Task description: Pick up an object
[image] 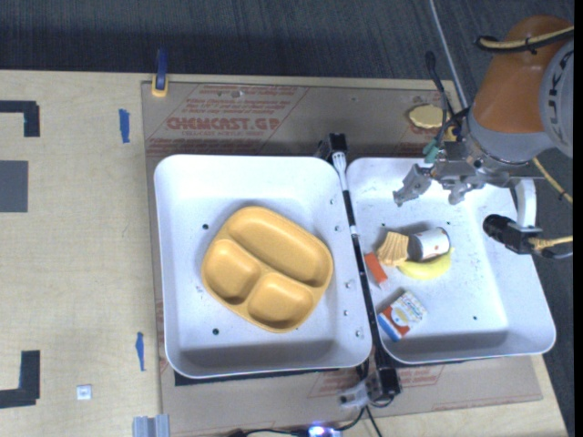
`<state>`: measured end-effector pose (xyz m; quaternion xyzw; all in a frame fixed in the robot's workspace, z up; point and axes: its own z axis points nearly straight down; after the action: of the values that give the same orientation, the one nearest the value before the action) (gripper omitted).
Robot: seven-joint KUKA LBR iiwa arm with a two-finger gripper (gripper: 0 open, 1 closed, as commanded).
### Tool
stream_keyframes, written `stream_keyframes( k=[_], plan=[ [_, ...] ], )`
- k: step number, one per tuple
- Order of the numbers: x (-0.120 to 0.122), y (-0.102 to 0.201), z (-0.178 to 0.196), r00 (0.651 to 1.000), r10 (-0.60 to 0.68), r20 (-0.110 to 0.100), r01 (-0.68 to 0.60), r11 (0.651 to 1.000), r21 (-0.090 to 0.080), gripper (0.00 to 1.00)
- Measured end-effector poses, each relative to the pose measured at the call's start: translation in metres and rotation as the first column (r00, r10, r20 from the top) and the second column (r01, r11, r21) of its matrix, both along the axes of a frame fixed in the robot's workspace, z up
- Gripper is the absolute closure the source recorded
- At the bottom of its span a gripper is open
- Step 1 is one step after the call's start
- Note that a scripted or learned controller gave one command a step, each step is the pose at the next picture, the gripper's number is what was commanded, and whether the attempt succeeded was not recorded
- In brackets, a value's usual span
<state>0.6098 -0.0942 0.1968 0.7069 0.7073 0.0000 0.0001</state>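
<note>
Gripper [435, 185] is hanging spread open and holding nothing over the far part of the right bin [510, 335], its fingers [412, 186] splayed apart above bare white floor. Nearer the camera in that same bin, a silver can [430, 242] is lying on its side against a yellow banana [426, 267], with a tan waffle piece [393, 247], an orange stick [374, 268] and a small carton [402, 314] sitting close by. A yellow divided tray [264, 267] is resting in the left bin [182, 244].

Grey arm [537, 80], orange band, black cables, 2 pale metal fingers [412, 186].
</note>
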Motion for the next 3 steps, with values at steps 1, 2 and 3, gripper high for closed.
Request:
stream_keyframes(
  k=[1, 2, 3],
  plan=[
    [-0.006, -0.032, -0.111, 1.000, -0.001, 0.003, 0.001, 1.000, -0.001, 0.00],
    [-0.004, -0.033, -0.099, 1.000, -0.003, 0.009, 0.003, 1.000, -0.003, 1.00],
    [-0.005, -0.033, -0.099, 1.000, -0.003, 0.008, 0.003, 1.000, -0.003, 0.00]
  ],
)
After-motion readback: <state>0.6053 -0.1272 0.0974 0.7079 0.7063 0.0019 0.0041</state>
